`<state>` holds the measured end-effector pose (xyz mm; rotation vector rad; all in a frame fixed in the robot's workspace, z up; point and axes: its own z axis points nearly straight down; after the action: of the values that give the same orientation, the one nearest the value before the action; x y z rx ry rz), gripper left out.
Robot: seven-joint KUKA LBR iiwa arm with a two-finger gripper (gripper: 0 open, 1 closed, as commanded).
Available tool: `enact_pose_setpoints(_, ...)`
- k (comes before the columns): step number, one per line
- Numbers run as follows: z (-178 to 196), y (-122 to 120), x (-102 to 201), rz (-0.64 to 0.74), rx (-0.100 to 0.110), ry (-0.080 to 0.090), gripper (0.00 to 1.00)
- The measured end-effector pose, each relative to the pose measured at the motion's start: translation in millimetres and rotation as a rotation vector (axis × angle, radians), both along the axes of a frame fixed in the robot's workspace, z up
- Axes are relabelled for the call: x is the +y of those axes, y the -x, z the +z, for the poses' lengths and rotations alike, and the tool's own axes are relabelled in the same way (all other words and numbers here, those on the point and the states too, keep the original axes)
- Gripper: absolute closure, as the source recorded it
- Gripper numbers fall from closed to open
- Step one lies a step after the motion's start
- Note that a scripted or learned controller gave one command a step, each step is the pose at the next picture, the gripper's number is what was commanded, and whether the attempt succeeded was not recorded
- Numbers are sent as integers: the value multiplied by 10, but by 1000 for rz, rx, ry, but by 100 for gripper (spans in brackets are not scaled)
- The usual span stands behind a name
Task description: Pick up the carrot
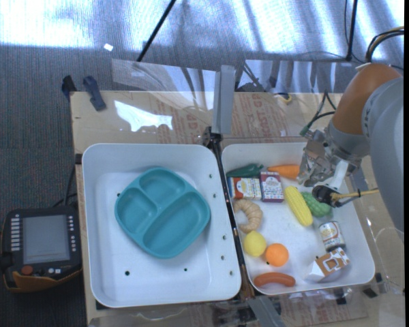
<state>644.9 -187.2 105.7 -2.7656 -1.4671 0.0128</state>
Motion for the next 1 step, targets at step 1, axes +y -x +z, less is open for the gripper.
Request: enact_pose_setpoints(1, -4, 0, 7, 1, 1, -1, 0)
